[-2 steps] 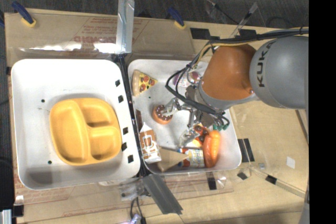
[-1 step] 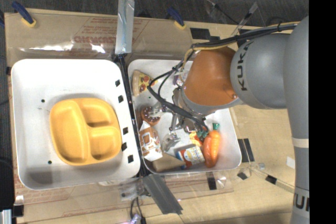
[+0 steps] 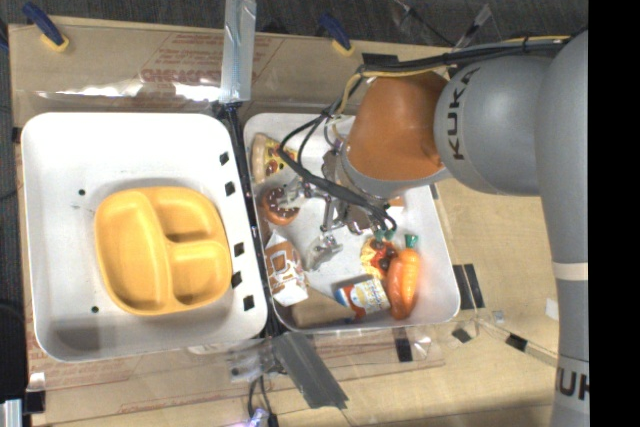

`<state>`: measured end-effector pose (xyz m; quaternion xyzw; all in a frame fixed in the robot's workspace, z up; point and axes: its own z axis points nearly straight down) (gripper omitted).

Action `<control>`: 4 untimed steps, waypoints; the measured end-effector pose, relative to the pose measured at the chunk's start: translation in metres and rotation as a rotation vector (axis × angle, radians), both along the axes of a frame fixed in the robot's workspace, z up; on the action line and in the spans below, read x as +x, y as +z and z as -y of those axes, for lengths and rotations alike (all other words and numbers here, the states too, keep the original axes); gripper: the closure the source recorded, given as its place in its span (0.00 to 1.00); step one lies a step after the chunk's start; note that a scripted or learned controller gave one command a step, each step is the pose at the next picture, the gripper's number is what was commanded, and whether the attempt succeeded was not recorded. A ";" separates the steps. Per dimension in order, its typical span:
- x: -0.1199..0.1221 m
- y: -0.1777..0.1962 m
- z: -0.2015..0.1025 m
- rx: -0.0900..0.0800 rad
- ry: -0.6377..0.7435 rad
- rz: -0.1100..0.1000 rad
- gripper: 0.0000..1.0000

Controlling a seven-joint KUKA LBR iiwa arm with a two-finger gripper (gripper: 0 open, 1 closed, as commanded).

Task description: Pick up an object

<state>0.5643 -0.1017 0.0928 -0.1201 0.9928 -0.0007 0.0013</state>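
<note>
The right bin [image 3: 443,265] holds several small items. A chocolate doughnut [image 3: 278,204] lies at its left side, with a pizza slice [image 3: 263,155] above it. A brown and white carton [image 3: 286,271] lies lower left. An orange carrot [image 3: 404,279] and a small labelled bottle [image 3: 364,295] lie at the lower right. My gripper [image 3: 322,249] hangs low over the middle of this bin, just right of the carton and below the doughnut. The orange wrist band [image 3: 395,130] and cables hide the bin's upper half.
The left bin [image 3: 60,145] carries a yellow divided plate [image 3: 160,247]. A black divider strip [image 3: 243,215] runs between the bins. A flat brown piece [image 3: 316,312] lies by the right bin's front wall. The grey arm [image 3: 520,125] crosses in from the right.
</note>
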 end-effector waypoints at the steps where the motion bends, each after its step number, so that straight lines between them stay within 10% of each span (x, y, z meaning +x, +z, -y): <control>1: -0.013 0.000 0.063 -0.001 0.123 0.000 0.00; 2: -0.013 -0.001 0.012 0.000 0.110 -0.003 0.00; 3: -0.011 0.011 0.010 0.001 0.115 0.004 1.00; 4: 0.043 0.121 -0.035 -0.001 0.074 0.012 1.00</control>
